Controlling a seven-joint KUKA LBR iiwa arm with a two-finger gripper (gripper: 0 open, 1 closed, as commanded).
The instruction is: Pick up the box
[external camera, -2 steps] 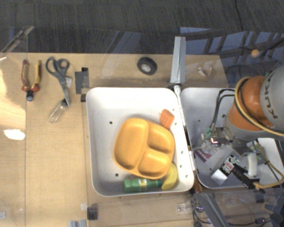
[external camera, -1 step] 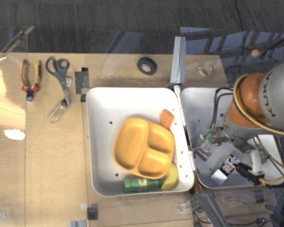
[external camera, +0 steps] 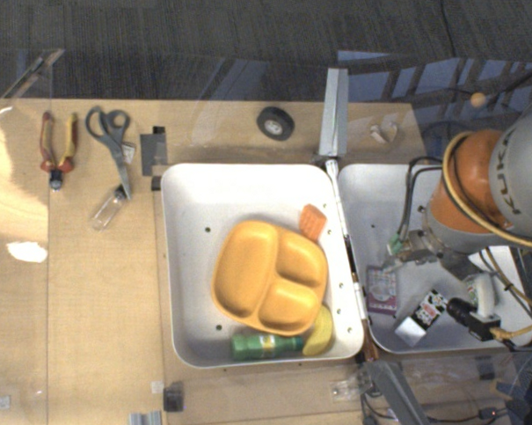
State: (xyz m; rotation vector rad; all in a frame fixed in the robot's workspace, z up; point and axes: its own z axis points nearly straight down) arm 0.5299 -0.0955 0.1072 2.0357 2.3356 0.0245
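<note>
Box (external camera: 425, 314): black-and-white, tilted, at 6 o'clock in the right bin (external camera: 371, 194).
Gripper (external camera: 407, 247): above the right bin, at 11 o'clock from the box; jaws' state cannot be told.
Left bin (external camera: 189, 255): yellow divided tray (external camera: 270, 276), green bottle (external camera: 266, 344).

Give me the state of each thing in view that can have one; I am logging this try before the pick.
yellow tray: lying tilted in the left bin, propped on other items
green bottle: on its side, partly under the tray
orange piece: wedged at the tray's far edge
box: lying in the right bin, not lifted
scissors: closed, on the bench
pliers: closed
</note>
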